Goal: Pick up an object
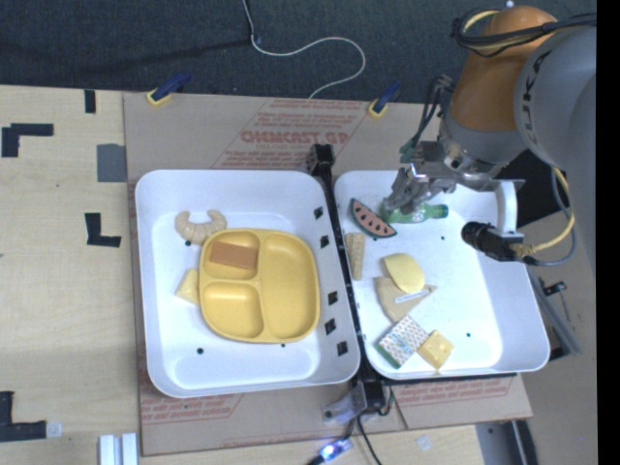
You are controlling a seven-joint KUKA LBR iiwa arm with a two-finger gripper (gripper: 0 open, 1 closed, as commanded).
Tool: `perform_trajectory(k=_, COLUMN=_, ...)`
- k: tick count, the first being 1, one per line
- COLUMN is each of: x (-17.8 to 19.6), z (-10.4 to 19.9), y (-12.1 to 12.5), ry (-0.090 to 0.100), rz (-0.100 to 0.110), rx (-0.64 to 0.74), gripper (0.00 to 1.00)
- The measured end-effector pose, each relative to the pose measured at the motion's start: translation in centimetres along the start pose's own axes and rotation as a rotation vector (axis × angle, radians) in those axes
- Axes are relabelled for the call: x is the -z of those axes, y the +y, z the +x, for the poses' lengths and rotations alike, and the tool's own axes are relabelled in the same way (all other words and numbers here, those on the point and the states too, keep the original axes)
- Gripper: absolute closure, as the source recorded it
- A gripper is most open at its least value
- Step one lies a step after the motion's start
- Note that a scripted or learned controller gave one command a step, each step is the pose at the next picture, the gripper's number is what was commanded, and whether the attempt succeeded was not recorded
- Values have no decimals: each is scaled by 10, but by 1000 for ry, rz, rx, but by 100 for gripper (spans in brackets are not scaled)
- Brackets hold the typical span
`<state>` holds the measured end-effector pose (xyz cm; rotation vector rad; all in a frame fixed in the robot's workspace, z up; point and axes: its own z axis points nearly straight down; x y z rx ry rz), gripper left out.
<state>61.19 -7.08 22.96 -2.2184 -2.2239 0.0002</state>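
My pincer (415,201) sits low over a small green piece (432,213) — opening can't be told; it looks light, stiff plastic — best pinched across its narrow sides.

The scene is lit evenly and fairly brightly from above. Both white bins (155,289) are rendered almost overexposed, with only faint, soft shadows beside the items in them. A sheen is seen on the arm's orange band (489,76). Fine detail is softened throughout.
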Motion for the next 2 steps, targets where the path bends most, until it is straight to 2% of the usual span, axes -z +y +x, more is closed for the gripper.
perform_trajectory(k=1, x=-15, z=-1, y=-4, ry=-1, rz=2, rx=-2, gripper=100)
perform_trajectory(k=2, x=1, z=4, y=-13, ry=0, rz=0, rx=-1, gripper=100)
